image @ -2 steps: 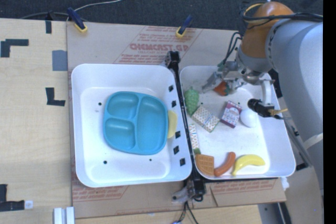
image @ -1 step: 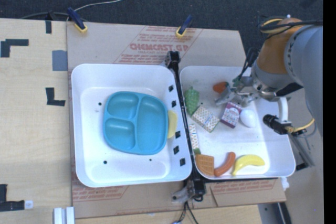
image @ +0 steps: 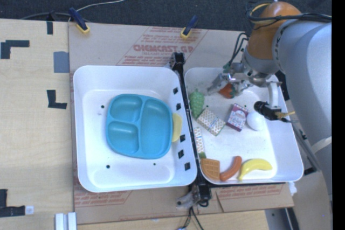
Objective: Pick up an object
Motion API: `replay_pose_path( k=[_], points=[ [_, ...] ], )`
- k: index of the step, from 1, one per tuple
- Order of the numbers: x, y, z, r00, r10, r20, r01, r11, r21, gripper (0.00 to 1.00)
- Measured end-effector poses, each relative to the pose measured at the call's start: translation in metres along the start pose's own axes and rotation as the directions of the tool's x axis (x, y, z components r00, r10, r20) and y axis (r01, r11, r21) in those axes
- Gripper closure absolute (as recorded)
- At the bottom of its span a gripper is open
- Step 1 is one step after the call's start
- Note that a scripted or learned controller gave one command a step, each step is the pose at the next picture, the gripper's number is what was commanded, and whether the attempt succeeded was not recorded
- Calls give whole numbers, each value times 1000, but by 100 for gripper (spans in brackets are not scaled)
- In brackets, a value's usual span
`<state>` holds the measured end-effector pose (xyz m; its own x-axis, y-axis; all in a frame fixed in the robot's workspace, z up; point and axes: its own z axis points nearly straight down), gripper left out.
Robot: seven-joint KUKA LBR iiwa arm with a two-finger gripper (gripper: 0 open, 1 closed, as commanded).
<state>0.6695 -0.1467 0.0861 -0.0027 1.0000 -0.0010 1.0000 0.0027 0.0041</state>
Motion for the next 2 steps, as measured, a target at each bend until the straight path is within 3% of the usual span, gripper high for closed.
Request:
replay_pose_path(
  k=[1,2],
  points=[
    [-52,-58,-1,1000,3,3,-3,1000,0,0],
    [2,-3,0,1000,-1,-1,1,1000,0,0]
  ],
)
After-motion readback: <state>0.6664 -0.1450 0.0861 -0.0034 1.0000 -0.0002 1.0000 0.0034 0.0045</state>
